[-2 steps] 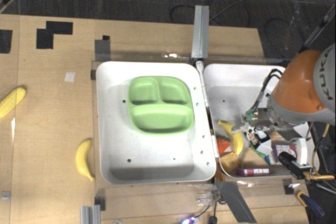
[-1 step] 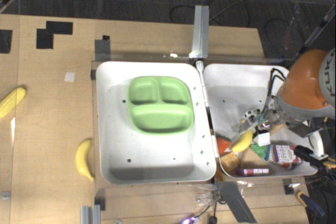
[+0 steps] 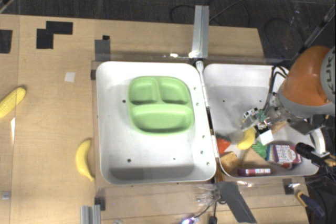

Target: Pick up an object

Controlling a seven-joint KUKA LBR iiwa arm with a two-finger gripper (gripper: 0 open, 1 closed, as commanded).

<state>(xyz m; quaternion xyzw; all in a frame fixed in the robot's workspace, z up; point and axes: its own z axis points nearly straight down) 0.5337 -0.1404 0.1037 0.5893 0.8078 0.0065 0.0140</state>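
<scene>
Over the right-hand shallow white bin (image 3: 231,81) the pincer (image 3: 258,119) hangs low above a heap of small things crowded into the near corner; whether it is open or closed I cannot tell, and nothing can be seen held in it. Directly beside it lies a small yellow curved plastic piece (image 3: 247,139), the likeliest thing to be picked. The heap is the risk: a red piece (image 3: 223,143), a tan lump (image 3: 229,159), a dark flat bar (image 3: 255,171) and a purple-and-white printed packet (image 3: 283,155) press close together, so a descent could land on two at once, or nudge the yellow piece aside. The bin wall nearby also cramps the approach. The left-hand shallow white bin (image 3: 110,113) holds a green sectioned plastic plate (image 3: 160,104). On the bench (image 3: 47,128) outside lie a yellow toy banana (image 3: 84,159) and a yellow corn cob (image 3: 11,102).
</scene>
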